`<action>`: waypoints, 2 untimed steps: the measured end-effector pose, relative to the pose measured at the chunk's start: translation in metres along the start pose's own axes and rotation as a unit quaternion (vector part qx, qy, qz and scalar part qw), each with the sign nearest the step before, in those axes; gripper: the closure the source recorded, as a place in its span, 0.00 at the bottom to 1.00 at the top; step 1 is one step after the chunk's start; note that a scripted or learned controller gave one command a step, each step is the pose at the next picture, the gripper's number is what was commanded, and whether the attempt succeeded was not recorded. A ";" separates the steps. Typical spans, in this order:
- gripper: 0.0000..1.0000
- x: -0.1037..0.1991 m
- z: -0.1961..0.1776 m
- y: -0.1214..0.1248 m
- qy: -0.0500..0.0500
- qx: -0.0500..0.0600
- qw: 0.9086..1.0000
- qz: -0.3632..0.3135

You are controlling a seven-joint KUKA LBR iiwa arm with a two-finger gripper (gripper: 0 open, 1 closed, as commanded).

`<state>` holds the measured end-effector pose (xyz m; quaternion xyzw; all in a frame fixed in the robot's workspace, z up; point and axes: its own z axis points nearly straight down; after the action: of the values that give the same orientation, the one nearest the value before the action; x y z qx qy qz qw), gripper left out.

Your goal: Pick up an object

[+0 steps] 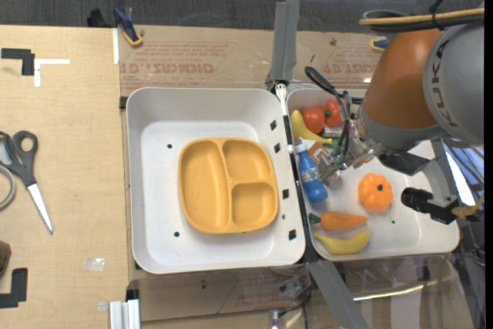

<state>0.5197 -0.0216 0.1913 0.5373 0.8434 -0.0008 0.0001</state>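
Observation:
The right bin holds toy food. An orange pumpkin sits mid-bin, with a carrot and a yellow banana near the front edge. A blue bottle lies along the left wall. A red tomato, a second red piece and another yellow banana are at the back left. My gripper hangs low over the bin's left part, just right of the blue bottle and left of the pumpkin. The arm's wrist covers the bin's back right.
The left bin holds a yellow three-compartment plate. Scissors lie on the bench at the far left. A grey divider bar rises between the bins at the back.

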 end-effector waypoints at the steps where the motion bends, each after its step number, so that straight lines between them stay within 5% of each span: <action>1: 1.00 -0.051 -0.026 -0.062 0.000 0.000 0.997 -0.071; 2: 1.00 -0.057 0.081 -0.069 -0.004 -0.004 0.999 -0.035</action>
<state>0.4810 -0.1028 0.1108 0.5072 0.8618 0.0007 0.0054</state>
